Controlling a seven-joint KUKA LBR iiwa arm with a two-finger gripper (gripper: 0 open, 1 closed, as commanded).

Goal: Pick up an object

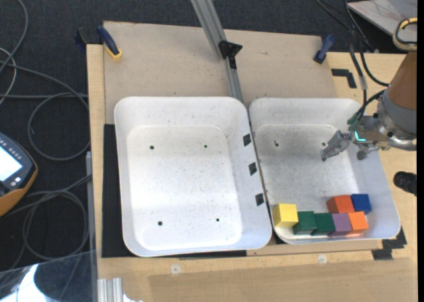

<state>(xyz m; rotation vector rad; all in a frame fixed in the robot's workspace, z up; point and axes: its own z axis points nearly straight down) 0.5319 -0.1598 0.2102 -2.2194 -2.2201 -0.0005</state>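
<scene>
The gripper (346, 146) hangs over the right bin (291, 161) near its right edge, and whether it is open or closed cannot be told. The blocks lie clustered along that bin's near edge: yellow block (286, 213), green blocks (315, 222), purple block (342, 223), orange blocks (350, 212), blue block (361, 202).

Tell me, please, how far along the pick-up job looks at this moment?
Nothing looks picked yet: the yellow block, green blocks, purple block, orange blocks and blue block all lie clustered at the right bin's near edge. The pincer hangs above that bin, apart from them. Descending, grasping and lifting remain.
</scene>
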